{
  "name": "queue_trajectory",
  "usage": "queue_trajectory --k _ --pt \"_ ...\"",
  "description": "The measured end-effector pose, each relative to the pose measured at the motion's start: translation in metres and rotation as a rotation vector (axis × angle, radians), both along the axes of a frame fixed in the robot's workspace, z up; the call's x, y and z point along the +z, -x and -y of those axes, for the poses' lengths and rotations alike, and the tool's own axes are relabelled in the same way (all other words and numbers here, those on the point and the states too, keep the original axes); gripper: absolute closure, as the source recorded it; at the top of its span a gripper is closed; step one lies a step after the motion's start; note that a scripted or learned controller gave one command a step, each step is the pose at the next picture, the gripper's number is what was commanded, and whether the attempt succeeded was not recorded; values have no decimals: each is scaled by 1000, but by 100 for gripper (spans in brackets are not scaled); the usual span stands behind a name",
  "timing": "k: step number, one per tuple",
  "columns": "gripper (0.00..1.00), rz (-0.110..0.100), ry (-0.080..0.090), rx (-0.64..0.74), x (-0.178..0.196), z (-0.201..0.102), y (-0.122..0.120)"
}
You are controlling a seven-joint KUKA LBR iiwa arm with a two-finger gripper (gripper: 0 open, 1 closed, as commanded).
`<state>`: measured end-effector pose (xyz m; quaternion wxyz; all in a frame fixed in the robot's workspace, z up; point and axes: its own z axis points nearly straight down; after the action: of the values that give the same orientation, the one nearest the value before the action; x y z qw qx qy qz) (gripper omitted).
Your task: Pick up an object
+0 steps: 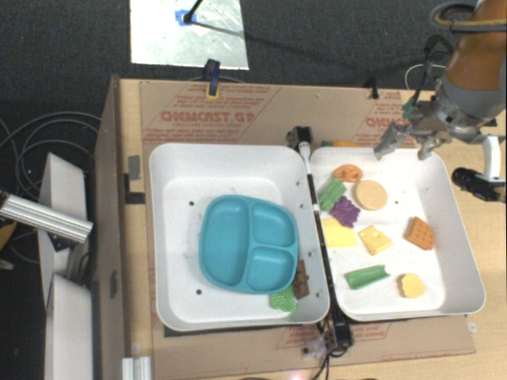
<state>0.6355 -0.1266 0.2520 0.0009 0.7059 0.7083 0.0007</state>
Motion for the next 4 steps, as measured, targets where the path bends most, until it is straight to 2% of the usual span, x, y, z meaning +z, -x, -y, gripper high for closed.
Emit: queue_trajectory --k 1,2,3,4 --pt "0 -8 -3 5 -134 -41 -32" --pt "0 14 6 -4 -162 -33 31" --pt "0 -44 12 6 -163 -32 -22" --pt "0 12 6 -8 -161 34 73"
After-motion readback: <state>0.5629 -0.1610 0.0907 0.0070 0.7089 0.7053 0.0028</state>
